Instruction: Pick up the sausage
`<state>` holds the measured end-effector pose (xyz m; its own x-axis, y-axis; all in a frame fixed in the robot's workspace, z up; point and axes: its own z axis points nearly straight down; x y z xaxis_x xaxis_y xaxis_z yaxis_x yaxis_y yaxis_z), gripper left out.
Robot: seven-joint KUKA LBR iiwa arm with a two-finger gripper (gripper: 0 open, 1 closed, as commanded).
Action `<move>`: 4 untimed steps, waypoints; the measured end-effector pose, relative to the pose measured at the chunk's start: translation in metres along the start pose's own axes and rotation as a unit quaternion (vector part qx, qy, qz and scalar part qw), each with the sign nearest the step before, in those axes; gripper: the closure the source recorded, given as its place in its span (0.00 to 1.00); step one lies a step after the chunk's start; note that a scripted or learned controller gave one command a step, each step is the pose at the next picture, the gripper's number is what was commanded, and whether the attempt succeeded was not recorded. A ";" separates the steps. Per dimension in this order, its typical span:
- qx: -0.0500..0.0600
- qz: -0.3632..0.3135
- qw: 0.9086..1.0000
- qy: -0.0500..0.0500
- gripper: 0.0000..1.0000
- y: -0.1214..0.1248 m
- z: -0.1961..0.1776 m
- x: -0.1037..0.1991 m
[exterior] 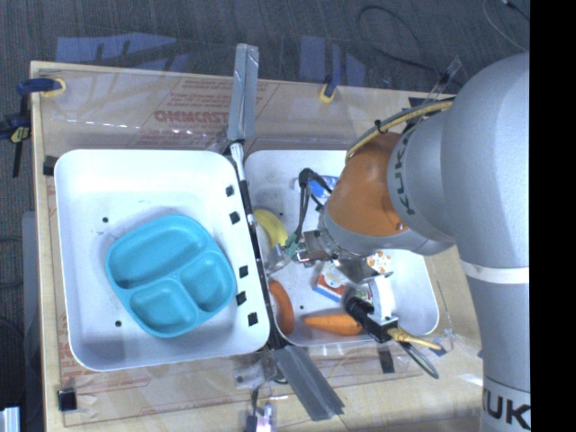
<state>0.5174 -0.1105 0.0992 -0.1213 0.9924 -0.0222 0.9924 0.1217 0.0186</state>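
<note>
While the arm point(423, 178) reaches in over the right bin point(430, 306), its gripper point(310, 248) sits low near that bin's left wall, hidden enough by the wrist that I cannot tell its state. The sausage point(281, 305), reddish-orange, lies just below and slightly left of the gripper on the bin floor against the divider side, apart from it and not held. A carrot point(333, 324) lies below the gripper, just right of the sausage. A banana point(270, 226) rests just left and slightly above the gripper. A small printed packet point(328, 284) is just below-right of it, partly covered. Far left of the gripper, the left bin point(81, 187) holds a blue divided plate point(171, 274). Both bins sit on the desk point(135, 97).
</note>
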 end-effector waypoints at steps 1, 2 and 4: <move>-0.003 -0.044 0.999 -0.003 0.00 -0.030 0.000 0.002; -0.003 -0.098 0.995 -0.003 0.00 -0.035 0.000 0.001; -0.003 -0.159 0.987 -0.002 0.00 -0.035 0.000 -0.002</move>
<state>0.4830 -0.1163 0.0989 -0.4264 0.9040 -0.0328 0.9041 0.4270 0.0164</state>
